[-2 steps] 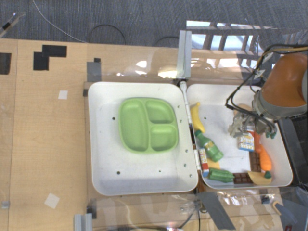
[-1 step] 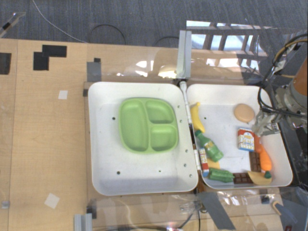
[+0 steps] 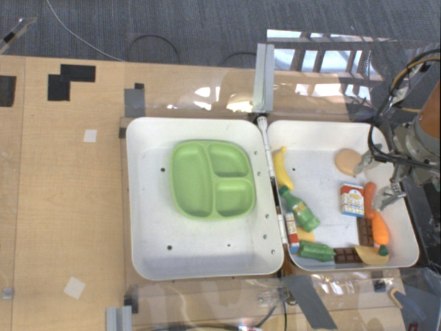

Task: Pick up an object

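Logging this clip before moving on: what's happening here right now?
A grey robot arm reaches in from the right over the right bin, its pincer open above the far right side and holding nothing. Under and beside it lie toy foods: a small carton, a carrot, a tan round piece, a banana and a green bottle. The left bin holds a green divided plate. Nothing looks picked up yet.

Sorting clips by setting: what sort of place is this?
Probably a robot lab bench: two white bins side by side, toy food such as a banana, and a green divided plate.
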You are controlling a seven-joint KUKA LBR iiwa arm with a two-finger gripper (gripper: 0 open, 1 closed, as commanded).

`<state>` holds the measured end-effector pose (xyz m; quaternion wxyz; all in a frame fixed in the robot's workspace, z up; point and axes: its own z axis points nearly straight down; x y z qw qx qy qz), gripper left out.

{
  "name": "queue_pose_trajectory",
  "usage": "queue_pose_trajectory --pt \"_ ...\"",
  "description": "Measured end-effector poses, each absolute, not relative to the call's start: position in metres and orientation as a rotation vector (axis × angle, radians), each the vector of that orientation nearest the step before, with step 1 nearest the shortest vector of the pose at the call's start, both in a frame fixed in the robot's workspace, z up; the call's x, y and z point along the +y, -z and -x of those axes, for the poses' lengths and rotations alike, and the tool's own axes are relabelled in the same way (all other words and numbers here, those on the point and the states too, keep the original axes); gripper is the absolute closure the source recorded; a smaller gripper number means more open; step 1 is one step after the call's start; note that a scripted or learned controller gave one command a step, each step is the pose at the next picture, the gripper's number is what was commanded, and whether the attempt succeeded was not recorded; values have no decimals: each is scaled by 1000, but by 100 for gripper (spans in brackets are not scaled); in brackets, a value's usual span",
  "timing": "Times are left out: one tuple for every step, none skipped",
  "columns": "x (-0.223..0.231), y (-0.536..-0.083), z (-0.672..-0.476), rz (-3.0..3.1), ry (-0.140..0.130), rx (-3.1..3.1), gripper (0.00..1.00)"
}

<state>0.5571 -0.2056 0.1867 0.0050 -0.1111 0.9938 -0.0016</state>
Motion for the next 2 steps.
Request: queue_pose_trajectory --pt "-206 -98 -529 82 12 3110 0" --pt "-206 -98 -528 87 15 3106 0"
